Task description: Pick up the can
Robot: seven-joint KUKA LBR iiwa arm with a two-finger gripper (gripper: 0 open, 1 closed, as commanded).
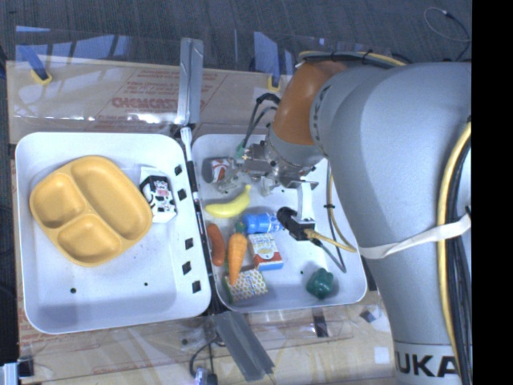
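You cannot tell from here whether the pincer (244, 169) is open or closed; the wrist and cables crowd over it. The can (217, 170) just left of the pincer is partly covered by it, its label too small to read. The arm (401, 183) behind the pincer hides the right bin's (353, 291) far corner.

I have the grey arm (401, 175) reaching in from the right, its orange band (295, 107) bent above the wrist, the gripper (244, 167) pointed down and left; its fingertips are too cluttered to read.
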